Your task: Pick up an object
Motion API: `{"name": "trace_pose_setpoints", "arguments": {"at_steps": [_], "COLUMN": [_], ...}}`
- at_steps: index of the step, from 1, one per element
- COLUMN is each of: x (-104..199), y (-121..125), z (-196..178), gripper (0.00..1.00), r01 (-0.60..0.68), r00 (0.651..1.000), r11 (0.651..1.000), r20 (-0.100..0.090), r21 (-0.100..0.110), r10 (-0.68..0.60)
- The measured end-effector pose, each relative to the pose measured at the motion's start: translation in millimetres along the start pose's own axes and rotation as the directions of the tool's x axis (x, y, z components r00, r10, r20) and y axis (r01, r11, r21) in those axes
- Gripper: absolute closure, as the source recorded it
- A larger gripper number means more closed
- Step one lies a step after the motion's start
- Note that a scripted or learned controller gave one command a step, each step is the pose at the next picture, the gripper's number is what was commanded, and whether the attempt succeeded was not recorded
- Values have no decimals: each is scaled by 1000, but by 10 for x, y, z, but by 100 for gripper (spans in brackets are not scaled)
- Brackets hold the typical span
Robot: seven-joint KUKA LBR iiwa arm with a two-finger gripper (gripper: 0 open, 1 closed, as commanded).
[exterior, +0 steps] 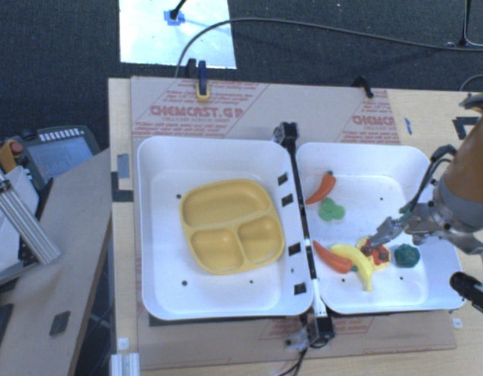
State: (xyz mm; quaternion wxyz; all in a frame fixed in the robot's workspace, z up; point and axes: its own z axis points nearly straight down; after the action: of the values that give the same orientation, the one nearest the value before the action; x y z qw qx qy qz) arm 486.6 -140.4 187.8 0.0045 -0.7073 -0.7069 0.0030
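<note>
While your gripper hangs low in the right bin, you cannot tell how it is set. Just beside its tip lie a yellow banana, an orange carrot and a teal toy. A yellow tray rests in the left bin.

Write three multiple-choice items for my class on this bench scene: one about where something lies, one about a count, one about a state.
1. Where does the yellow tray lie?
A. left bin
B. right bin
C. the floor

2. How many compartments has the tray?
A. two
B. three
C. five

3. How does the gripper stand?
A. over the left bin
B. raised above the cardboard
C. low in the right bin, near the banana

Answers: 1 A, it rests in the left bin. 2 B, ridges split it into three. 3 C, its tip is beside the banana.
</note>
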Motion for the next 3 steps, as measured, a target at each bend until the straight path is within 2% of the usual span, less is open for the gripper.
{"name": "trace_pose_setpoints", "arguments": {"at_steps": [1, 2, 3], "x": [3, 14, 12], "y": [29, 6, 22], "z": [-54, 571, 1033], "gripper": [0, 0, 0], "r01": [3, 1, 1], "r00": [1000, 1000, 1000], "r11": [1000, 1000, 1000], "r20": [2, 1, 3], "r21": [-12, -7, -13], "r10": [-3, -1, -1]}}
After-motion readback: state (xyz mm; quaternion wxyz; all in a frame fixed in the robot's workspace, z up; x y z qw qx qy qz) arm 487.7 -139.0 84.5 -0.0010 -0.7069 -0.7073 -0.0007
